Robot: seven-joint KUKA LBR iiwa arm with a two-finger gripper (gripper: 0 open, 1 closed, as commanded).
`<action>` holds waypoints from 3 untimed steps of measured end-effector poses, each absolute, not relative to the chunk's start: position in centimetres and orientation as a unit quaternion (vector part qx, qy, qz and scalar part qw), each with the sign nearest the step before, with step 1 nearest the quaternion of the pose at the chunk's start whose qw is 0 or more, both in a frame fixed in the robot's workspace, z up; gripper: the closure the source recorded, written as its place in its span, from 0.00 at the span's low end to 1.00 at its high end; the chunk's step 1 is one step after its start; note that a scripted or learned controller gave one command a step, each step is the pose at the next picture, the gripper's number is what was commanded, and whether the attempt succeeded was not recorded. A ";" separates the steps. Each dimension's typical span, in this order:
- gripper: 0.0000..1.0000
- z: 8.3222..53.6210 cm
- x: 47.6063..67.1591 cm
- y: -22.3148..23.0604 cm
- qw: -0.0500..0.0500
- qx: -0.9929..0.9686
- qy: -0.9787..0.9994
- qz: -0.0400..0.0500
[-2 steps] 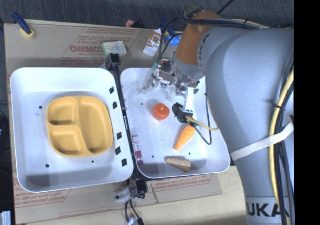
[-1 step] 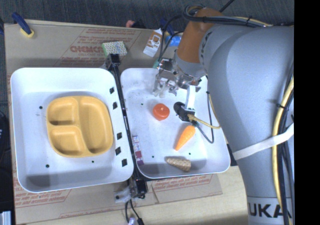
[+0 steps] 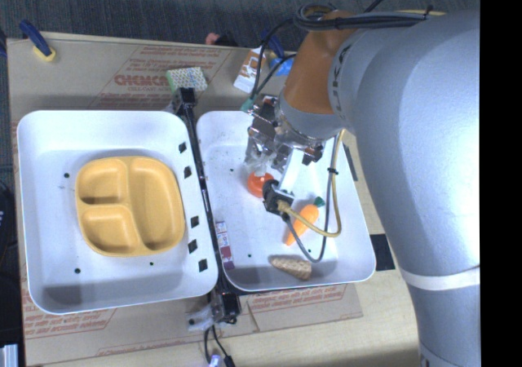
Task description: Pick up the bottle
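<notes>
Looking at the feed now, op here: the gripper [image 3: 273, 163] is down low inside the right bin [image 3: 359, 263], near its back-left part. Nothing is lifted that I can see.

Lead: Where's the target?

Op: My best guess for the bottle [image 3: 256, 185] is the orange-red piece on the bin floor, just beside the gripper on its lower-left. It's either touching the gripper or very nearly. If there's more of it, the wrist hides it, so I won't swear to the ID.

Lead: Grip state?

Op: I can't tell. The wrist hardware and cabling cover the tips from this angle, so I can't say open or closed, or whether anything is held. I'm treating the grasp as not confirmed. The lift is all still to do.

Lead: Clutter?

Op: There's an orange carrot-like item [image 3: 300, 223] in the same bin, near the gripper on the front side, with a yellow cable loop [image 3: 325, 231] hanging across it. A tan oblong piece [image 3: 291, 267] lies by the front wall, well apart from the rest. The carrot-like item is close enough that I judge it could be nudged or grabbed by mistake.

Lead: Other side?

Op: The left bin [image 3: 33, 194] holds a yellow divided plate [image 3: 130, 204], which is out of the way. On the table [image 3: 98, 72] behind the bins there's a green sponge-like pad [image 3: 186, 78] and a small carton [image 3: 249, 73], neither in the path. The main obstruction to my view is the arm [image 3: 424, 153] itself.
</notes>
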State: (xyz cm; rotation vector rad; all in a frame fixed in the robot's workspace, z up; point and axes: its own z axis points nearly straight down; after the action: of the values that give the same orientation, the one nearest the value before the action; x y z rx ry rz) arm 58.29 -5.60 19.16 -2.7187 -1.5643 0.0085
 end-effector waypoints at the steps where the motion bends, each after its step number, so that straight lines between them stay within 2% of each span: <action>1: 1.00 23.4 48.7 -4.8 0.002 -0.893 -0.450 0.003; 2: 1.00 23.2 47.6 -7.9 0.003 -0.865 -0.502 0.002; 3: 1.00 29.5 47.6 -10.7 0.001 -0.896 -0.443 0.001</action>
State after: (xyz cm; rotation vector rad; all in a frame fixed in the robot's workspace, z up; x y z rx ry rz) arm 47.61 -10.68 29.48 -2.8133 -1.3916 0.0042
